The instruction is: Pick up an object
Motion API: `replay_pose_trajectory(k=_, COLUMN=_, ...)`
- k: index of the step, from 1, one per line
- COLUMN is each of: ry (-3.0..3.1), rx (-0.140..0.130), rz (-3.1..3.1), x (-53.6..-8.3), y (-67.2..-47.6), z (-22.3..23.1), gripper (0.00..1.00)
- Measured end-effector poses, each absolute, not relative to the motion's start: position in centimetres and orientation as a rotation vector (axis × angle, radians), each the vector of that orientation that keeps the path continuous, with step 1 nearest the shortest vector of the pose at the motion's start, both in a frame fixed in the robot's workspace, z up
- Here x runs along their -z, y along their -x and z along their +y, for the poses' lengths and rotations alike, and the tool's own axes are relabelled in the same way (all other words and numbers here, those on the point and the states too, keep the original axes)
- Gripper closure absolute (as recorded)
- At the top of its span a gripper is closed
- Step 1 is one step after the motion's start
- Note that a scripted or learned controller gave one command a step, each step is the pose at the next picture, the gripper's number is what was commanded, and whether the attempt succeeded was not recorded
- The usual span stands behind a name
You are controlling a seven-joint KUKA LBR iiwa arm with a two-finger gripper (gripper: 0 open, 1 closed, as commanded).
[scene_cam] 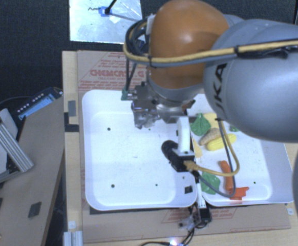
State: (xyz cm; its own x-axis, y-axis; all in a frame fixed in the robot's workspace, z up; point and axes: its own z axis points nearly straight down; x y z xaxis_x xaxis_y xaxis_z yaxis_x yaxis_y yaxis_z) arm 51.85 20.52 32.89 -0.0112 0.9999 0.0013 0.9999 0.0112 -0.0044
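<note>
Two shallow white bins lie side by side on a brown cardboard sheet (113, 68) at the centre of the frame. The left bin (113, 158) shows a bare white floor with a few dark specks. The right bin (256, 183), partly covered by the arm, holds a cluster of toy items: a green leaf-shaped piece (200, 123), a yellow corn cob (219, 141), an orange carrot (226, 169) and a small orange piece (241, 191) near its lower edge. The grey arm (261, 86) with its orange band (187, 35) fills the upper right. The gripper (148, 118) hangs over the upper part of the left bin, near the divide; whether it is released or clenched cannot be told.
</note>
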Motion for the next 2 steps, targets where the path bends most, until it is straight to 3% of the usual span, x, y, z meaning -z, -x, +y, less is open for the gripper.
replay_pose_trajectory(k=1, ry=2.213, rx=0.029, rz=-2.235, x=-48.7, y=-48.5, z=23.7, gripper=1.00)
replay_pose_trajectory(k=2, ry=2.227, rx=0.007, rz=-2.222, x=-49.6, y=-57.9, z=21.5, gripper=1.00)
